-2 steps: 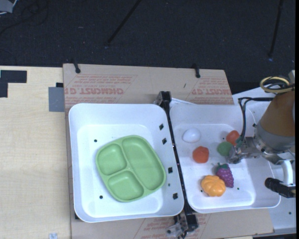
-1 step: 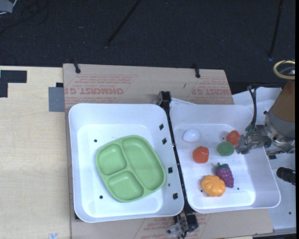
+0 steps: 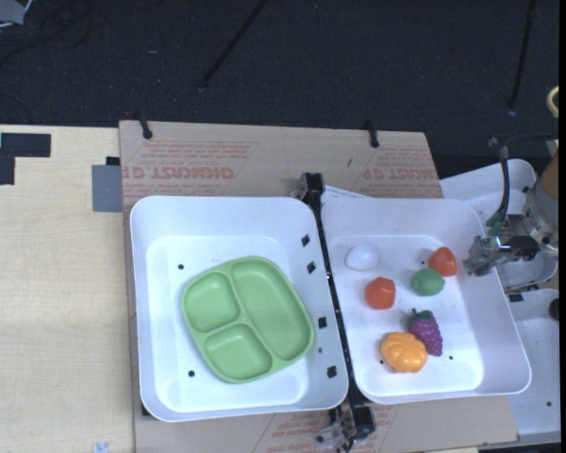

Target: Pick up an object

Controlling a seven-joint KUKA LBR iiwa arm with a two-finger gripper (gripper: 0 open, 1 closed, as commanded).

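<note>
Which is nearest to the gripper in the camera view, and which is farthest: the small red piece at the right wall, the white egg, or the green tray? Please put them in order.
From the gripper:
1. Small red piece, right bin, just beside it.
2. White egg, right bin, near the divider.
3. Green tray, left bin.

A: Classify the setting.

B: A robotics lab test cell. Evidence: two shallow white bins, the left bin (image 3: pixel 151 253) and the right bin (image 3: pixel 491 366), clamped side by side on a printed cardboard sheet (image 3: pixel 264 159) over a pale wooden bench (image 3: pixel 47 291).

A: Further indicators?

B: Loose cables (image 3: pixel 19 3) lie on the dark floor at 11 o'clock. Bin contents are props: a green divided plate (image 3: pixel 246 319) and plastic toy food, including a purple grape bunch (image 3: pixel 426 330). Robot hardware (image 3: pixel 514 243) enters at 3 o'clock.
</note>
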